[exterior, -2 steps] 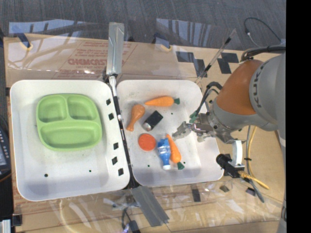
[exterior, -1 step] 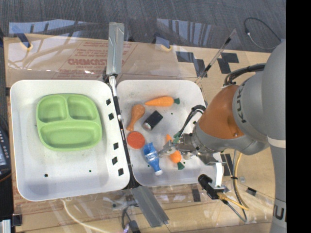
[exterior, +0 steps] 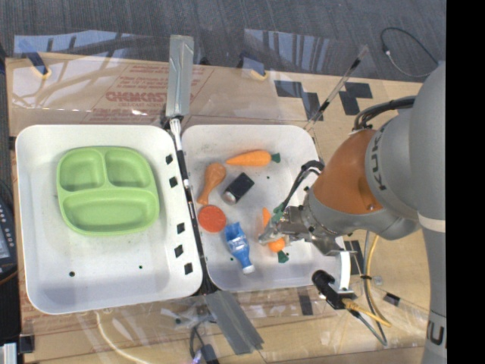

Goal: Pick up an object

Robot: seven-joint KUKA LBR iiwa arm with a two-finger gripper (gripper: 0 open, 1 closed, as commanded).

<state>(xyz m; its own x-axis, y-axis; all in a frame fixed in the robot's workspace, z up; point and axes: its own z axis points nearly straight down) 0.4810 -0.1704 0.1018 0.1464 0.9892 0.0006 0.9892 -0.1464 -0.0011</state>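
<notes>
The right bin point(exterior: 227, 139) holds a long orange carrot point(exterior: 250, 158), a tan drumstick point(exterior: 211, 181), a black block point(exterior: 239, 187), a red-orange disc point(exterior: 212, 218), a blue bottle point(exterior: 238, 246) and a small orange carrot point(exterior: 276, 243) with a green tip. My gripper point(exterior: 274, 230) is low in this bin, right at the small carrot, which pokes out beneath it. The wrist hides how the fingers stand and whether they touch the carrot.
The left bin point(exterior: 38, 203) holds a green divided tray point(exterior: 107, 188). A ridge with black clips point(exterior: 182, 203) separates the two bins. The arm's orange band point(exterior: 348, 177) hangs over the right bin's right wall. Cables lie at the lower right.
</notes>
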